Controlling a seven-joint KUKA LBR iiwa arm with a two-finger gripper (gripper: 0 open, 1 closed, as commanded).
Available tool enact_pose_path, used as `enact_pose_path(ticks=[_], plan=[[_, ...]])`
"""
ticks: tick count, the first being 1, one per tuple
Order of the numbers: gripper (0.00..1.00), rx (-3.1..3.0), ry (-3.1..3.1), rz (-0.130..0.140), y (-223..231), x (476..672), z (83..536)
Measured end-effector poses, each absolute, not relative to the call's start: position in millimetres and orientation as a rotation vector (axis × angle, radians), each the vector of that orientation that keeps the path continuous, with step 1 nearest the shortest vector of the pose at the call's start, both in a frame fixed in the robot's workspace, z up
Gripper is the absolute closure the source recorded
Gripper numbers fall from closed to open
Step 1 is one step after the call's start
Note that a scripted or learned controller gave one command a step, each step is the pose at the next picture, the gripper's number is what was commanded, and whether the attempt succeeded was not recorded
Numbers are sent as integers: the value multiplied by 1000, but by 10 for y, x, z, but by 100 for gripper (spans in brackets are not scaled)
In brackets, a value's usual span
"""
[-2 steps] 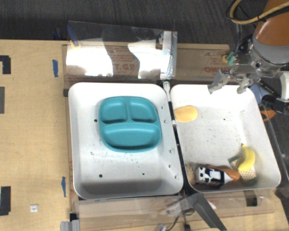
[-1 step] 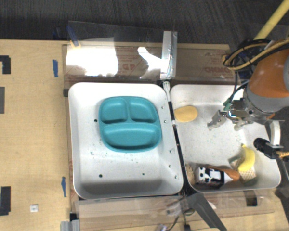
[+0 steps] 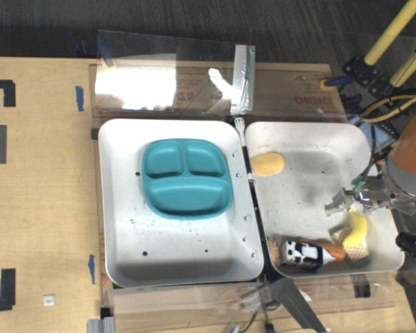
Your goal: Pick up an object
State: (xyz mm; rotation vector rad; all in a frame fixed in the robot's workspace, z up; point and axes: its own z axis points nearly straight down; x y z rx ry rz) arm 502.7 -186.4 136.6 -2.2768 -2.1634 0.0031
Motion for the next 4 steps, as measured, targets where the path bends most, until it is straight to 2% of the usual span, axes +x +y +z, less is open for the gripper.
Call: enact_pose_path(ticks=[1, 2, 3, 4], plan=[[0, -2408, -2018, -1, -1520, 5206, 1404], [0, -2403, -2031, -24, -1918, 5130, 913], [0, -2227, -2201, -15, -2072, 5542, 949], [0, -2271, -2172, -8, -1979, 4933, 873]])
